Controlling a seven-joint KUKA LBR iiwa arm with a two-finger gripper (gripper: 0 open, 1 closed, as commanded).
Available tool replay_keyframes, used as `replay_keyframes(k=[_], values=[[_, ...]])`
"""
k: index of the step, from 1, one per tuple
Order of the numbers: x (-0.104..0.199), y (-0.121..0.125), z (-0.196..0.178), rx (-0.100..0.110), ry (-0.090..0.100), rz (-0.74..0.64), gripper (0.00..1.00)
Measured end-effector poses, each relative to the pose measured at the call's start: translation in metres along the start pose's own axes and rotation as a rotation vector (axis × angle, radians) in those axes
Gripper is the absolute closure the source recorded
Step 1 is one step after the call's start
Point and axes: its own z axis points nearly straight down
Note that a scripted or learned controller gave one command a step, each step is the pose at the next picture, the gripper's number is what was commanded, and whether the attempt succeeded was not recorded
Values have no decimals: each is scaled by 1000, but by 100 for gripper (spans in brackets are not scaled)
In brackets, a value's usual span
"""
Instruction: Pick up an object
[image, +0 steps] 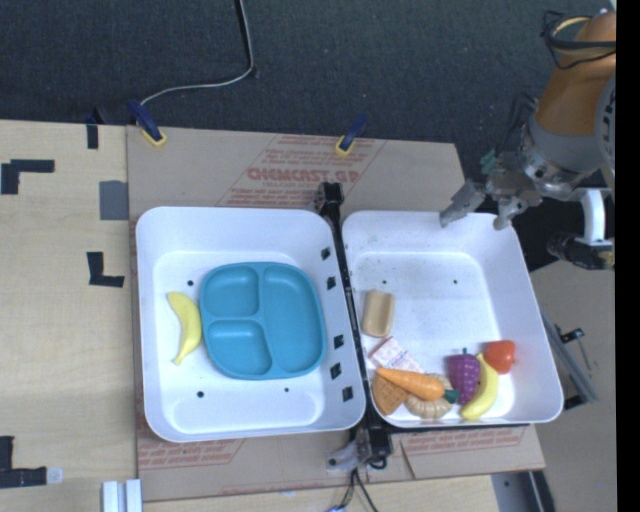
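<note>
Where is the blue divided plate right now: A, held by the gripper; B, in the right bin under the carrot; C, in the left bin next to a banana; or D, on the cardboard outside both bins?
C: the blue divided plate lies flat in the left bin, with a banana beside its left edge.

This is looking like a robotics lab — two white bins (150, 330) are sitting on a cardboard sheet (290, 170) held by clamps (148, 128), black tape marks (100, 268) are lying on the bench, and toy food (420, 385) is filling one bin.
</note>
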Motion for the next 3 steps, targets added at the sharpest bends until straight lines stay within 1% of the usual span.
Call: replay_keyframes(k=[1,2,3], values=[[49,-51,128,4,2,0,0],[72,-55,158,-5,-1,1,0],[75,-53,146,-7,6,0,100]])
